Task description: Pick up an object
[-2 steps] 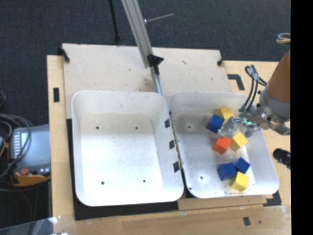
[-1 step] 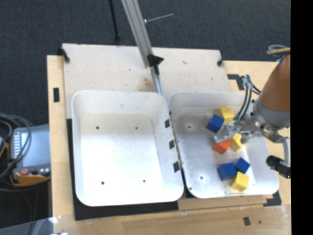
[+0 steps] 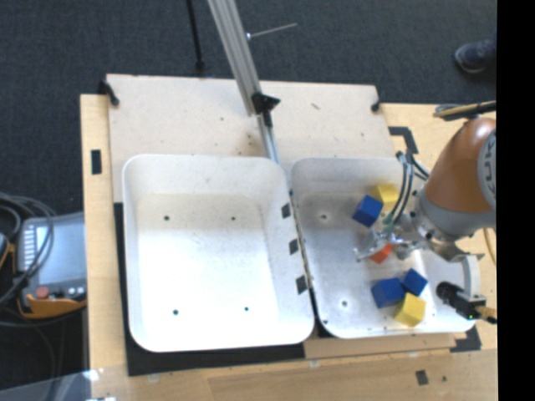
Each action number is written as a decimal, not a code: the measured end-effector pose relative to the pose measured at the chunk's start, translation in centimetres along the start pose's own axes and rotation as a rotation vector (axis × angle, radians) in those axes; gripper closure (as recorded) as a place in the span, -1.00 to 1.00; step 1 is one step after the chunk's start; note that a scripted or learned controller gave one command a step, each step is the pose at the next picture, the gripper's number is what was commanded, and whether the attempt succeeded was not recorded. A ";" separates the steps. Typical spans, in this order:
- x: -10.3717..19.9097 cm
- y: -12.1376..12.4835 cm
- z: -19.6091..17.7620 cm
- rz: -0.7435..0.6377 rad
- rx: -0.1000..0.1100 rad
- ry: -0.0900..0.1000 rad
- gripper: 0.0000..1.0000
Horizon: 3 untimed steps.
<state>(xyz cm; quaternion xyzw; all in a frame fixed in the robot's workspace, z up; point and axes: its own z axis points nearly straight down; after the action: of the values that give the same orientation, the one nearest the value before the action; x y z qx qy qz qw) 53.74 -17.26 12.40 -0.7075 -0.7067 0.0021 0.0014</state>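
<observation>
The grey KUKA arm (image 3: 468, 182) reaches in from the right edge of the camera view, its broad orange band (image 3: 458, 170) rounded and bulky above the wrist. Below the band a grey wrist section (image 3: 447, 220) narrows and tips down and to the left. Dark cables (image 3: 407, 186) run along the arm's left side toward the tool. At its end the slim metal two-finger gripper (image 3: 378, 247) hangs low, pointing left and slightly down, its tip small and partly blurred against the white behind it; whether the jaws stand apart or together cannot be made out.
</observation>
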 end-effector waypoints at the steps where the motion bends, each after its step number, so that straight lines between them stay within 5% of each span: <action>1: -0.2 0.1 2.7 0.001 -0.007 -0.002 -1.00; 2: -0.2 0.2 1.4 0.007 -0.013 -0.001 1.00; 3: -0.2 1.3 -4.6 -0.005 -0.013 -0.001 1.00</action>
<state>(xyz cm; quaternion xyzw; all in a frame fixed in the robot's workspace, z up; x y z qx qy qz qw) 55.04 -17.43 16.95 -0.7059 -0.7083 -0.0020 -0.0037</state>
